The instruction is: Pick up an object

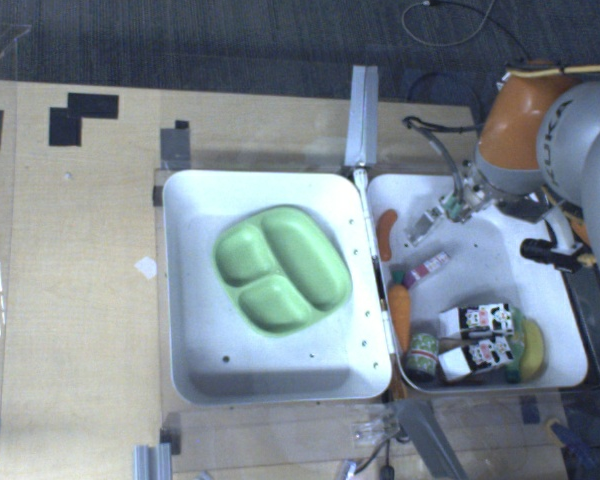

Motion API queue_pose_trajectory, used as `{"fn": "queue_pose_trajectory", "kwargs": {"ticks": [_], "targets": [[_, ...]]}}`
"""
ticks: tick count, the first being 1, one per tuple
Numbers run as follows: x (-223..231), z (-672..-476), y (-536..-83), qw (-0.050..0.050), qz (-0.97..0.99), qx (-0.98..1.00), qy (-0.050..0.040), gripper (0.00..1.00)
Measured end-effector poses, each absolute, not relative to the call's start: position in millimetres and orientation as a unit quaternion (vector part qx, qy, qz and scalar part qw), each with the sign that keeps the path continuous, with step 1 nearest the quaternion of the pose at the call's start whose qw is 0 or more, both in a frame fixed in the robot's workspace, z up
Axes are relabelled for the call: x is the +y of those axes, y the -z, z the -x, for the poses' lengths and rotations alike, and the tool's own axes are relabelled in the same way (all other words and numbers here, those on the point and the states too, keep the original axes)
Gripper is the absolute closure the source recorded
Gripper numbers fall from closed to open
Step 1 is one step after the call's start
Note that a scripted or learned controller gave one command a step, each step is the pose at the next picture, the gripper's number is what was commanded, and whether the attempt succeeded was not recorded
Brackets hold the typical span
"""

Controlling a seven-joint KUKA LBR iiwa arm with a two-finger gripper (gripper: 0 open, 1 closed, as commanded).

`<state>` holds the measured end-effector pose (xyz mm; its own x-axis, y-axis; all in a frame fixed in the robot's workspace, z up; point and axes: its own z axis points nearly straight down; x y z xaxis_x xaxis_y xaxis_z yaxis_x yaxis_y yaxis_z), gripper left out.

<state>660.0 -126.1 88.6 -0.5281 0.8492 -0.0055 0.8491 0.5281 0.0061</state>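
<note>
While the arm (540,133) leans in over the right bin (570,368), the gripper (432,223) hangs above the bin's upper part, nothing between its fingers; whether they are spread or pressed together cannot be told from this slant. No object is lifted yet. Candidates lie in the right bin: a sausage (385,234) and a carrot (400,317) along the left wall, a small tube (426,265) just below the gripper, two milk cartons (477,335) and a banana (531,349) crowded near the front. The left bin (180,268) bears a green divided tray (283,269). Recommended approach — descend on the tube, which sits apart from its neighbours, fingers straddling its narrow width. The wall-hugging items risk a finger striking the rim.
</note>
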Motion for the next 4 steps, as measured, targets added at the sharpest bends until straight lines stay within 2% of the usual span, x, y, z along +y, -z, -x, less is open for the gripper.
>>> {"fn": "queue_pose_trajectory", "kwargs": {"ticks": [1,2,3,4], "targets": [[-124.1,-663.5,-102.7,0.009,-0.484,0.875,-0.0043,1.00],[-134.8,-671.5,-97.6,0.005,-0.578,0.816,-0.0022,1.00],[-53.1,-670.5,-187.6,0.003,-0.688,0.726,-0.0027,1.00],[-114.1,-670.1,-288.6,0.004,-0.700,0.714,-0.0024,1.00]]}}
